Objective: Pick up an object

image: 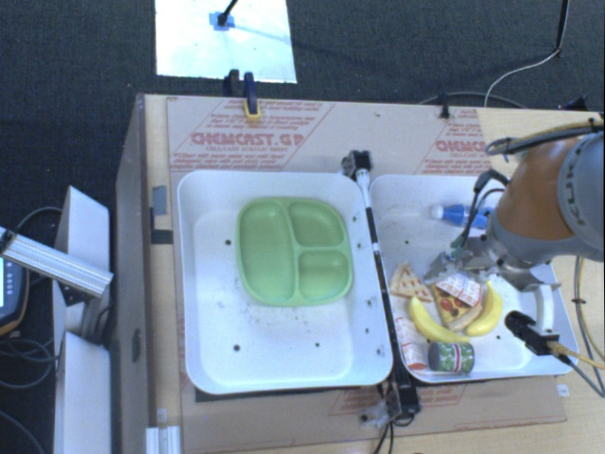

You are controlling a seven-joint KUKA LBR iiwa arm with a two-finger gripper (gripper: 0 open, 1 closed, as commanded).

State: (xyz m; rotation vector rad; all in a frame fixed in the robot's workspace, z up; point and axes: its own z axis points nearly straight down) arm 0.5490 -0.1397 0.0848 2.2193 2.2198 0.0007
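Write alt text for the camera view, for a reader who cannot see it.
A grey and orange robot arm reaches from the right into the right white bin, above a banana, pizza-slice toys, a small can and a blue-and-white item. The left bin holds a green divided plate.

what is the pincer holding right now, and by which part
Cannot be told: the pincer sits low over the pizza slice toy and banana, hidden under the wrist.

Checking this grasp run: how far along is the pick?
Done: the grey arm with the orange band is over the right white bin. In hand: nothing visibly lifted. Left: the yellow banana, pizza-slice toy and small can lie in the bin.
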